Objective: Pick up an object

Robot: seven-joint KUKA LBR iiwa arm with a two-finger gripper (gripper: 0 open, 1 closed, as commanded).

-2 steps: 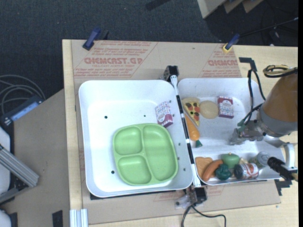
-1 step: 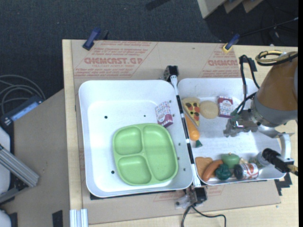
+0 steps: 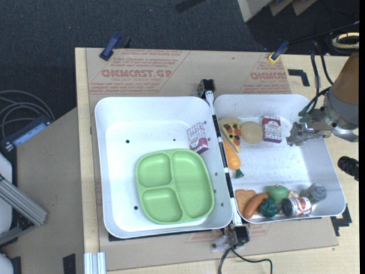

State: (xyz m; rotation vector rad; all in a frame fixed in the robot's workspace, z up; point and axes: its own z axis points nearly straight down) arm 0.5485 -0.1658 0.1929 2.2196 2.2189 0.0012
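Observation:
My gripper [image 3: 299, 133] hangs over the right edge of the right bin [image 3: 319, 164], just right of a small red carton [image 3: 272, 129]. Beside the carton lie a tan round bun [image 3: 251, 132] and a yellow pizza slice [image 3: 230, 131]. An orange carrot [image 3: 231, 156] rests along the bin's left wall. At the bin's front lie an orange croissant [image 3: 244, 199], a sausage [image 3: 256, 204], a green pepper [image 3: 278, 193] and a small bottle [image 3: 297, 205]. Nothing is seen held by the gripper.
The left bin [image 3: 114, 153] holds a green divided plate [image 3: 173, 185] and a pink-and-white carton [image 3: 197, 137] near its right wall. A black clip [image 3: 206, 87] sits where the bins meet at the back. Cables lie off the bench to the left.

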